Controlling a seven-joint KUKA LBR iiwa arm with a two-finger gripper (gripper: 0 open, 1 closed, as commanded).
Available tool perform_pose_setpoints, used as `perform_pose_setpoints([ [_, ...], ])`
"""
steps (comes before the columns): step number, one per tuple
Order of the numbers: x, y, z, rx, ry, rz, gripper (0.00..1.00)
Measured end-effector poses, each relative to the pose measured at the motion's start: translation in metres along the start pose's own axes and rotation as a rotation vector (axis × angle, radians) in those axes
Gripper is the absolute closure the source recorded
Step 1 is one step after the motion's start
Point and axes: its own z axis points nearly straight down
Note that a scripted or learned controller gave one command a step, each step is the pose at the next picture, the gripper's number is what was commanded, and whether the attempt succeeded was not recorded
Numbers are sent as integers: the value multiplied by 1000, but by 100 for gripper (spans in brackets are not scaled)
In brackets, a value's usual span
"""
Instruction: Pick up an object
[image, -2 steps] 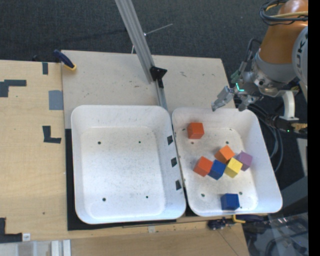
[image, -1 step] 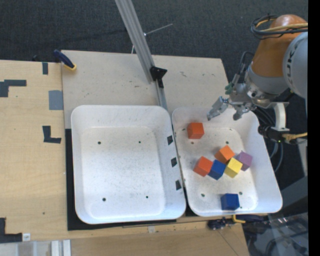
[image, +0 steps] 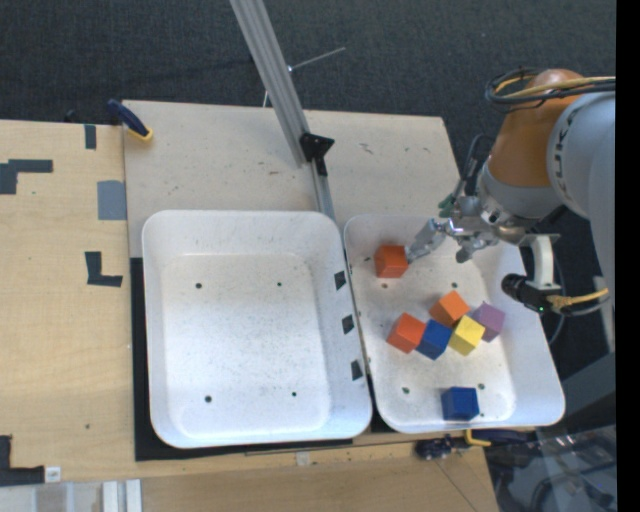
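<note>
My gripper (image: 445, 245) hangs over the back of the right bin (image: 520, 400), with its fingers spread and nothing between them. An orange block (image: 391, 261) lies just left of the left fingertip, apart from it. Nearer the bin's middle sits a cluster: an orange block (image: 406, 332), a blue block (image: 434, 339), a yellow block (image: 466, 335), another orange block (image: 452, 305) and a purple block (image: 488, 320). A lone blue block (image: 460, 403) lies near the front wall.
The left bin (image: 160, 240) stands beside the right one. A slanted metal rail (image: 280, 80) crosses the bench behind the bins. A blue and yellow clamp (image: 130, 120) lies at the back left of the bench.
</note>
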Motion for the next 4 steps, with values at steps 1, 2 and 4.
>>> perform_pose_setpoints([
  [1, 1, -4, 59, 0, 0, -1, 0],
  [2, 2, -2, 45, -5, 1, -2, 100],
  [4, 7, -10, -63, -12, -1, -2, 100],
])
